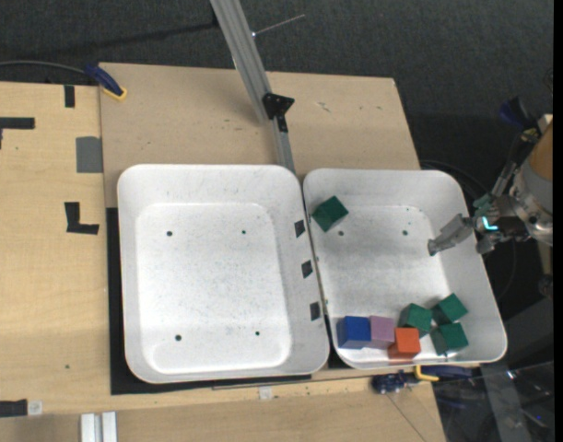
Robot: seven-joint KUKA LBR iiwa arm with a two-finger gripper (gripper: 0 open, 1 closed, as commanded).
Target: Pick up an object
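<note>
My gripper [463, 232] hangs over the right rim of the right bin [382, 184], reaching in from the right, with nothing visible in it. A green block [330, 213] lies alone near that bin's upper left corner, well left of the gripper. Along the bin's front edge sit a blue block [355, 330], a purple block [382, 329] and an orange block [406, 342]. Three more green blocks [416, 318] [451, 308] [449, 338] cluster in the front right corner, below the gripper.
The left bin [207, 270] stands beside the right one, their rims touching. A slanted metal pole [249, 53] runs from the top of the view down to the gap between the bins. The wooden bench [189, 118] surrounds both bins.
</note>
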